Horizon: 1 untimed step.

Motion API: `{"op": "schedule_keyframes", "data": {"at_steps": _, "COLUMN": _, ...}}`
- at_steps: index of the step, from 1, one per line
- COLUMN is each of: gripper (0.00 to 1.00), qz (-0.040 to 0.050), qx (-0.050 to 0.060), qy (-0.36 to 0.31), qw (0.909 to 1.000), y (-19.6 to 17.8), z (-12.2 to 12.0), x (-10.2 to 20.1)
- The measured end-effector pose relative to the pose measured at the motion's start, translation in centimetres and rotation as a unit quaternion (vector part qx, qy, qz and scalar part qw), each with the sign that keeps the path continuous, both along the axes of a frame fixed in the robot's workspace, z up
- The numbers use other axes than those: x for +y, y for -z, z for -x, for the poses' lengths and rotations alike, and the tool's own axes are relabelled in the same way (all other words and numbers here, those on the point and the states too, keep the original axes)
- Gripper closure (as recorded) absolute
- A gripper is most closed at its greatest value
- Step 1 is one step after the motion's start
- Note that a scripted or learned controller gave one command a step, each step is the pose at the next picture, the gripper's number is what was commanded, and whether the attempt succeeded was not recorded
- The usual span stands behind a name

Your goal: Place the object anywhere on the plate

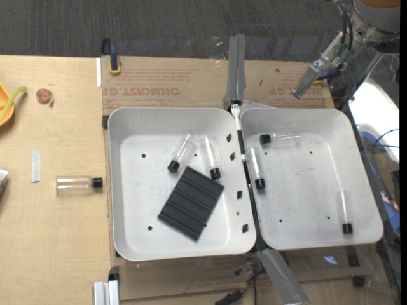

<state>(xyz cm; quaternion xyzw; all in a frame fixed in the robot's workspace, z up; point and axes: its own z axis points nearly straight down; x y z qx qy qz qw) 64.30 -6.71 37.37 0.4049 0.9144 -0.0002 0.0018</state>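
A black ribbed plate [191,203] lies flat at a slant in the left bin [127,234], toward its front middle. Two clear tubes with black caps rest just behind it, one [179,154] to the left and one [210,157] whose cap almost touches the plate's back corner. The right bin [362,227] holds three more capped tubes: one [255,168] along its left wall, one [280,138] near the back, one [344,212] at the front right. My gripper [299,93] hangs high behind the right bin's back edge, over the cardboard, with nothing seen in it.
On the wooden bench left of the bins lie a clear vial [77,183], a small white strip [35,167], a red disc [43,95] and a yellow item [6,103]. A blue clamp [111,59] grips the cardboard's back left corner. Cables run at the right.
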Motion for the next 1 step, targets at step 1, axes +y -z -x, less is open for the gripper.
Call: {"op": "schedule_keyframes", "data": {"at_steps": 1, "gripper": 0.0, "qz": -0.0001, "qx": 0.0, "qy": 0.011, "qw": 0.9999, "y": -6.84, "z": -0.23, "x": -6.48}}
